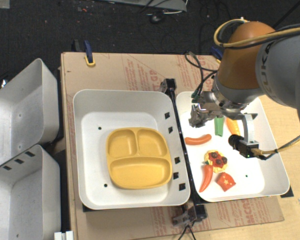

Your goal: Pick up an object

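**A:** Right, where do we stand on this pick?

**B:** Nothing is lifted yet, as far as I can judge. Every piece in the right bin [275, 181] lies flat on the floor of it: the sausage [197, 140] near the bin's left wall, the red chilli [206, 177] below it, the little yellow pizza piece [215, 159] beside that, and the strawberry [226, 182] at the lower middle.

**A:** And the green and orange bits higher up?

**B:** The green stick [219, 127] and the orange carrot-like piece [233, 126] sit side by side, right under the wrist, partly covered by it. Those look like the nearest candidates, but which one the program is after, I can't say.

**A:** The left bin?

**B:** The left bin [85, 134] carries a yellow divided plate [139, 158], well apart from the action.

**A:** Talk me through the arm.

**B:** The arm [250, 49] comes in from the right, orange band bulging above the wrist, bent down over the upper part of the right bin. The gripper [202, 115] hangs low, just above the sausage and to the left of the green stick.

**A:** Wide or narrow?

**B:** I cannot tell; it's a dark cluster from this angle. I see nothing held in it, so the whole grasp and lift are left to do.
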Action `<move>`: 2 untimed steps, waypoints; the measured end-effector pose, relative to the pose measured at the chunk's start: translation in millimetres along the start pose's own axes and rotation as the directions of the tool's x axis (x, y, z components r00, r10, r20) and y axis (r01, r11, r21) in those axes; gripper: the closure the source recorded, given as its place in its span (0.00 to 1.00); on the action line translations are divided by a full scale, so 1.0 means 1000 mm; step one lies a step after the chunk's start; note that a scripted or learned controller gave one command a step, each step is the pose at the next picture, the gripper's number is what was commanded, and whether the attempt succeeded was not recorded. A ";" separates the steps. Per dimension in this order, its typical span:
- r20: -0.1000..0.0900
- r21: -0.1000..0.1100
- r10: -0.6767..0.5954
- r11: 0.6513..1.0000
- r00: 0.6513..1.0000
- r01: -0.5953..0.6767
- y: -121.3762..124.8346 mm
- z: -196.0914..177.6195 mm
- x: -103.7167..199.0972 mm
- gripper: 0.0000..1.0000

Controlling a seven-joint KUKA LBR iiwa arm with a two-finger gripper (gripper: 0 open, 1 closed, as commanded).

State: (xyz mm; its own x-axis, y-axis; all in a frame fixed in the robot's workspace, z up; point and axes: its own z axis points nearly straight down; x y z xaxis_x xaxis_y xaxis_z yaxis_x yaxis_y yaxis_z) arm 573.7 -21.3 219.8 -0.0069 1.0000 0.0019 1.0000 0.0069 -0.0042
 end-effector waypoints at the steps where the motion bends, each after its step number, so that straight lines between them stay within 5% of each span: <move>1: 0.000 -0.001 -0.001 1.000 1.000 0.001 -0.012 0.001 0.053 1.00; 2: 0.000 -0.001 -0.001 1.000 1.000 0.001 -0.031 -0.007 0.093 1.00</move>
